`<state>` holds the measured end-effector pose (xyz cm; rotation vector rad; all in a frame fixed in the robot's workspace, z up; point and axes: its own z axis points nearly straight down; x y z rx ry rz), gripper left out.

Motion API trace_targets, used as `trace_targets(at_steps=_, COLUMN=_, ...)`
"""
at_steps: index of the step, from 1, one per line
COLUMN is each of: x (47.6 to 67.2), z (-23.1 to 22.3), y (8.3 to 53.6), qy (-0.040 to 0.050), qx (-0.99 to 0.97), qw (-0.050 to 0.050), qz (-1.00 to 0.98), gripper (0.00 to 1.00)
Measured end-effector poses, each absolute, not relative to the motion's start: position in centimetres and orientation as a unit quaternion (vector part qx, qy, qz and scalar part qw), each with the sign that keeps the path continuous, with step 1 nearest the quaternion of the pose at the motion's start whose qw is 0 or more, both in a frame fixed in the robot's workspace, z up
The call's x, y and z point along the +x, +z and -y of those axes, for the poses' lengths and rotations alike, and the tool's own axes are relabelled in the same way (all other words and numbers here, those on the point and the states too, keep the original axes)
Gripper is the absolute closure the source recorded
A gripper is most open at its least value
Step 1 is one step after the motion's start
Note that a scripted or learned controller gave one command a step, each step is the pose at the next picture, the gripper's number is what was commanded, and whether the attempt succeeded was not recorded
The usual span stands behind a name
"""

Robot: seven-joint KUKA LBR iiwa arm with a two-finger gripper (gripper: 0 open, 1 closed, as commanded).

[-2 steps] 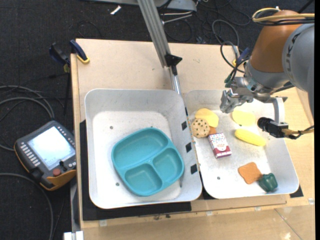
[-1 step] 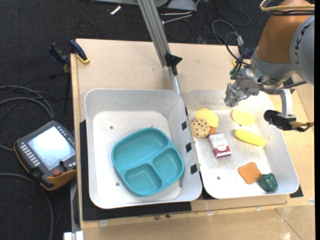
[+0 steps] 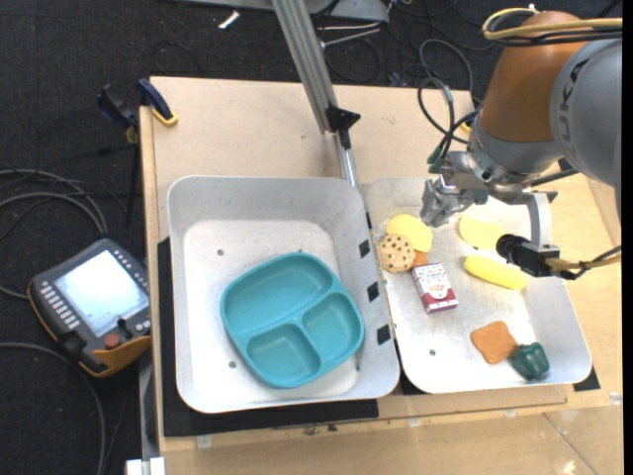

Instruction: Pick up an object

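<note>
The right bin holds a yellow piece beside a round cookie, a small red and white carton, a yellow banana-like piece, a pale yellow piece, an orange biscuit and a green pepper. My gripper hangs over the bin's back left part, just right of and above the yellow piece. Nothing is visible between its fingers.
The left bin contains a teal divided tray. A metal pole slants over the bench behind the bins. A teach pendant lies on the floor to the left. Cables trail behind the bench.
</note>
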<state>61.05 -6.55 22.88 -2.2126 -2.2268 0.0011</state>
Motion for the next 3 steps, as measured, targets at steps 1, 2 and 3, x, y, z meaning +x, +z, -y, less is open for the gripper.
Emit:
trace_targets(at_steps=1, x=59.2, z=1.4, y=22.0, qy=0.0003, qx=-0.704, qw=0.002, qz=0.710, gripper=1.00)
trace_targets(at_steps=2, x=57.2, z=-4.0, y=23.5, qy=-0.0005, qx=-0.704, qw=0.001, qz=0.710, gripper=1.00)
trace_targets(at_steps=3, x=55.7, z=-8.8, y=24.0, qy=-0.0001, qx=-0.704, qw=0.001, qz=0.710, gripper=1.00)
